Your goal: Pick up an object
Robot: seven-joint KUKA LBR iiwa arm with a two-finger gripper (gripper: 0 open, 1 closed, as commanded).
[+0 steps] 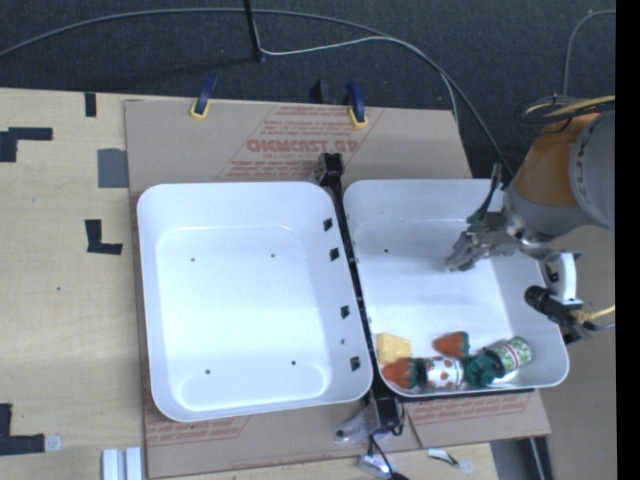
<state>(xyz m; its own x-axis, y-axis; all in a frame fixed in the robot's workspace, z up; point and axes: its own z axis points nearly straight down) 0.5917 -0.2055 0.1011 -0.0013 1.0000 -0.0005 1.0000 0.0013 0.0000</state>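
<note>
Several small objects lie along the near edge of the right bin [420, 218]: a yellow block [393, 347], an orange-red piece [452, 344], a red piece [398, 372], a red-and-white can [441, 373], a dark green item [481, 369] and a green-labelled can [511, 356]. My gripper [466, 254] hangs over the right bin's far right part, well behind these objects, with nothing visibly between its fingers. The grey arm with its orange band [548, 173] reaches in from the right.
The left bin [240, 298] stands beside the right one, with a black divider strip [345, 278] between them. Both rest on a cardboard sheet [290, 138] held by blue and yellow clamps at the back. Cables run across the dark floor behind.
</note>
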